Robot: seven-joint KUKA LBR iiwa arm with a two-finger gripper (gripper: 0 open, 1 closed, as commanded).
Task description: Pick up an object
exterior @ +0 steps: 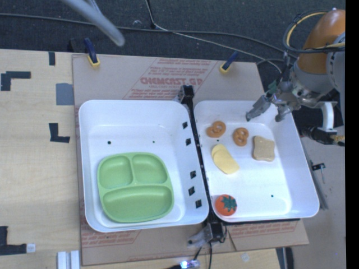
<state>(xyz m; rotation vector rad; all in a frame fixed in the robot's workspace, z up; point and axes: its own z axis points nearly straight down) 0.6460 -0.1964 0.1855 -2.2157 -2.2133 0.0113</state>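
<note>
**Gripper at the far rim, food toward the near-left**

We have the gripper (268,110) hanging over the far right corner of the right bin (303,203), with the arm reaching in from the right. Its two fingers look spread, one pointing toward the bin's middle and one pointing down by the far wall, and we see nothing between them. The view is soft there, so we offer that spread as a reading, not a certainty.

Everything we could pick lies in this same bin, toward the near-left of the gripper. Closest are the small pretzel (240,136) and the toast (263,149), both just in from the far wall and near one another without touching. A second pretzel (216,129) sits further left, near the divider between the bins. The yellow piece (225,159) lies in the middle of the bin, its long axis running slantwise from far-left to near-right. The tomato (226,204) sits well apart from the rest, by the near wall.

The left bin (90,116) holds only a green plate (134,187), which we judge a poor target for this grip.

We judge the move turns on a short travel leftward and toward us, then down. The small pretzel or the toast asks the least reach. For the yellow piece, we would want the fingers turned to close across its short width.
</note>
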